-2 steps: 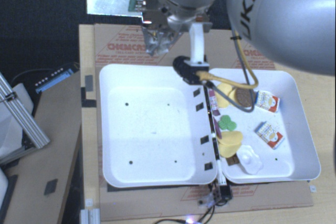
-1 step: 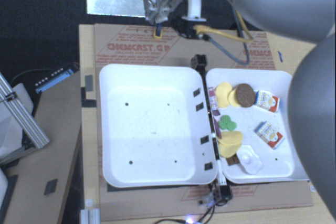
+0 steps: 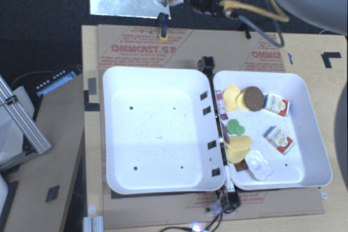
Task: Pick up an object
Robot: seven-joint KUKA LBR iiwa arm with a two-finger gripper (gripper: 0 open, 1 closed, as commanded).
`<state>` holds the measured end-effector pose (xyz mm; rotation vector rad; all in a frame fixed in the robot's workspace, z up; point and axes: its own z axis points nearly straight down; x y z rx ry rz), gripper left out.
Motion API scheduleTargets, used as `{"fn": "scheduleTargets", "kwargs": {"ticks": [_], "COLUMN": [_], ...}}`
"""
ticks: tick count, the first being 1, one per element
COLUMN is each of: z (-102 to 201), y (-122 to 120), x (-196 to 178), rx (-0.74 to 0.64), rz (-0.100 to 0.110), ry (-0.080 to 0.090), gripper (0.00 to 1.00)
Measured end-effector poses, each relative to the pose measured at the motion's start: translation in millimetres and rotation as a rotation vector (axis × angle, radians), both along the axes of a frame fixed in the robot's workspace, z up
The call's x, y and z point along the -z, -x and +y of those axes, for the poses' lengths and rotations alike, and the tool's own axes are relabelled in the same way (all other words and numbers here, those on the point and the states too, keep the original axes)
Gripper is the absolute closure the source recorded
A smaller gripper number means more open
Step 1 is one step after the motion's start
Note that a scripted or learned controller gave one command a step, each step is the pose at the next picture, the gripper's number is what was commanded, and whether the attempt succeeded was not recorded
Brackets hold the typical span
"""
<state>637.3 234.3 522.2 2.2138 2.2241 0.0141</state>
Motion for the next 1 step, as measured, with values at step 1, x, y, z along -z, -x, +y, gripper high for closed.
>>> {"fn": "scheduleTargets", "kwargs": {"ticks": [1], "z": [-169.6], "y": [-32.2], "x": [-14.3], "rx": [0.02], "rz": [0.003], "ry": [0.009], "gripper": [1.0]}}
